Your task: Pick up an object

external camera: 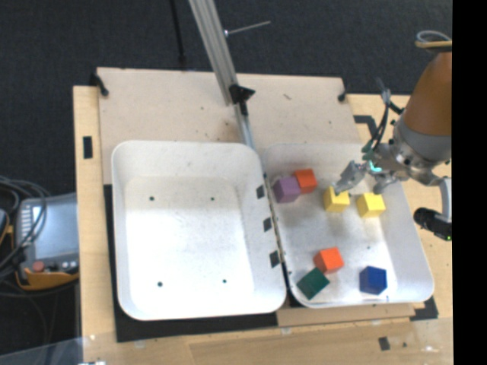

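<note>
I see the gripper (351, 179) low in the right white bin (407, 234), fingers spread, nothing between them, tips just beside a small yellow cube (335, 199). A 2nd yellow cube (370, 204) sits close to its right. An orange cube (306, 179) touches a purple cube (286, 189) near the bin's left wall. Along the front: another orange cube (329, 260), a green block (313, 283), a blue cube (373, 279).
</note>
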Motion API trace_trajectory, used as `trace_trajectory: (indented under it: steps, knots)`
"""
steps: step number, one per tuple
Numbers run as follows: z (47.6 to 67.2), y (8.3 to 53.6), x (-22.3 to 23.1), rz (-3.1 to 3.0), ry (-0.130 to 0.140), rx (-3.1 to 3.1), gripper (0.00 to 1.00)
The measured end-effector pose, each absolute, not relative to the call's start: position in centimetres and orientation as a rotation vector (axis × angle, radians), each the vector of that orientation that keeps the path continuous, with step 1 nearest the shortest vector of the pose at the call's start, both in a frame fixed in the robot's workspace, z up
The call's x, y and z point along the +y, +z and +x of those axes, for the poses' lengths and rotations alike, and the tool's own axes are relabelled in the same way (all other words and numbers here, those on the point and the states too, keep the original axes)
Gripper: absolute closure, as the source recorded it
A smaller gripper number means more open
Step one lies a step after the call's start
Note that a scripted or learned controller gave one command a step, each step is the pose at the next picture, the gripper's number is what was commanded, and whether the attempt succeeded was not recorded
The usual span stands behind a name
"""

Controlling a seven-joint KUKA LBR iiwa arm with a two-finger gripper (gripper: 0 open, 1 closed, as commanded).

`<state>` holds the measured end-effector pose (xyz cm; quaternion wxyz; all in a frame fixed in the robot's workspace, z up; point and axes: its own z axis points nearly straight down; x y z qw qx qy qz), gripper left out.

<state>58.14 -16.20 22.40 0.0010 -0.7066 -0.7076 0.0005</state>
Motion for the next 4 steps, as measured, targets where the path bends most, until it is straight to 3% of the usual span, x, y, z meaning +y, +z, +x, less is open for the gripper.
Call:
trace_trajectory:
  steps: [1, 2, 3, 4]
  knots:
    - [58.2, 22.6, -16.2, -2.221, -0.002, -2.224, 0.00]
    - [58.9, 18.1, -16.2, -2.221, 0.005, -2.221, 0.00]
    - [57.9, 12.3, -16.6, -2.221, 0.007, -2.218, 0.00]
    - [58.0, 9.7, -16.7, -2.227, 0.001, -2.221, 0.00]
